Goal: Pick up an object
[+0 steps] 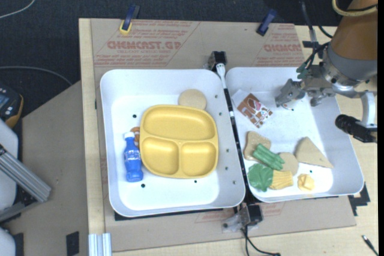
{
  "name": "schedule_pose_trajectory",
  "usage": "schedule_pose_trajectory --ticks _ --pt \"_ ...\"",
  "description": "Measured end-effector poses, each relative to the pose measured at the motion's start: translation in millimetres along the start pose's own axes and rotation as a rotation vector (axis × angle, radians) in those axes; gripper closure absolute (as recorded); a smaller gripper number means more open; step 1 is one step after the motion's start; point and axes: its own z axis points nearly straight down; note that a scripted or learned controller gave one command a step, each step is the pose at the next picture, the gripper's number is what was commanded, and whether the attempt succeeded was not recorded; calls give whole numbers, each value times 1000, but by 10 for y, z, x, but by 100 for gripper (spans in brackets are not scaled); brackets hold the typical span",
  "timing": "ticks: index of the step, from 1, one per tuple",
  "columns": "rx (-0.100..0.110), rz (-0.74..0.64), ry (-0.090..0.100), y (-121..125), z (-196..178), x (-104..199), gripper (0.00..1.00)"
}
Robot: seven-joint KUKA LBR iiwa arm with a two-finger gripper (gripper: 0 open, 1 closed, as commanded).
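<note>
End effector above the right bin — aperture and load indiscernible. Nearest object, the snack packet, lies flat just beside it — a descent risks sliding off it.

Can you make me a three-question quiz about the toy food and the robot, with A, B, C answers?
1. Where is the blue bottle?
A. In the left bin, beside the yellow tray
B. In the right bin
C. On the floor

2. How many sections does the yellow tray have?
A. One
B. Three
C. Five

3. Where is the gripper?
A. Pressing on the yellow tray
B. Above the right bin, near the small printed packet
C. Over the left bin

Answers: 1 A, it lies in the left bin against the tray's left edge. 2 B, one wide section above two smaller ones. 3 B, it is over the right bin, right of the printed packet.
</note>
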Motion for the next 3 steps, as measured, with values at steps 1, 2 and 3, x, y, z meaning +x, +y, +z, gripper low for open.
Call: schedule_pose_trajectory --ticks 1,2,3 --pt "3 0 1 -59 601 -29 0" --pt "-12 -3 0 -17 934 -21 0" --pt "-14 0 0 -14 838 -25 100"
